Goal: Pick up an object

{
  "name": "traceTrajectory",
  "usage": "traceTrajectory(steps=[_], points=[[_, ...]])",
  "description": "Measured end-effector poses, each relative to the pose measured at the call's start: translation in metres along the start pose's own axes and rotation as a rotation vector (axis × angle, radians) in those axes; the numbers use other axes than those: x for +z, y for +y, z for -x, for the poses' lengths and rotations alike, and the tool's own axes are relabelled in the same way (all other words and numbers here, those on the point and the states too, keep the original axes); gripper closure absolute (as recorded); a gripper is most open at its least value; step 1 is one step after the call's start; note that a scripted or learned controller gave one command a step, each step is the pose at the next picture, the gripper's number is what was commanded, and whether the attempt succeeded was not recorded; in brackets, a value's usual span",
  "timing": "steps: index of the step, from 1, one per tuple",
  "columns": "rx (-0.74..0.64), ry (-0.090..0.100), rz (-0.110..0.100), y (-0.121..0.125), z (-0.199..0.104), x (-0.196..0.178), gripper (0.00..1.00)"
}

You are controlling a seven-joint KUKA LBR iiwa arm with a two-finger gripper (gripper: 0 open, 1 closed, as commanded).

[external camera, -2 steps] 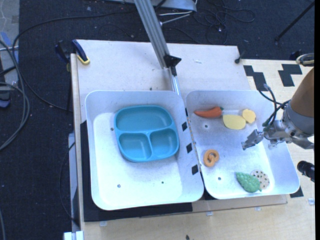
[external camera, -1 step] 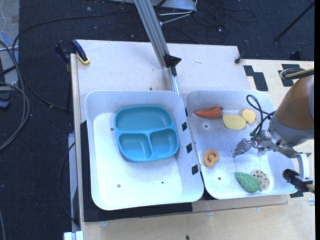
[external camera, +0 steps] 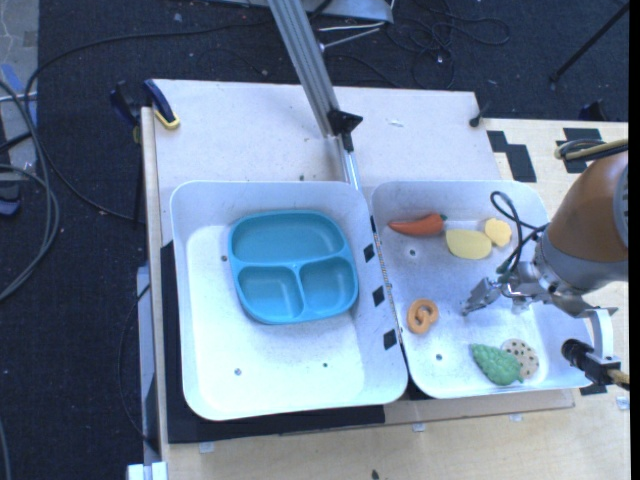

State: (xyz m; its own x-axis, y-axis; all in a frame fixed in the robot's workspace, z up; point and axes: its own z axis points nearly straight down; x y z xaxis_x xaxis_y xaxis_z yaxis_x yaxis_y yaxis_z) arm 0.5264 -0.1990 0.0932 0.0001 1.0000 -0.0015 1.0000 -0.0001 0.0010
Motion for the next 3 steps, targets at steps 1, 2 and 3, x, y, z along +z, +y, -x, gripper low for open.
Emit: traceTrajectory(steps=[1, 2, 3], points=[[0.000, -0.003, 0.006, 0.002, 0.001, -0.012, 1.00], [0.000, 0.000, 0.001, 0.001, 0.007, -0.055, 1.00], [-0.002, 0.001, 0.000, -0.006, 0.001, -0.108, 1.00]])
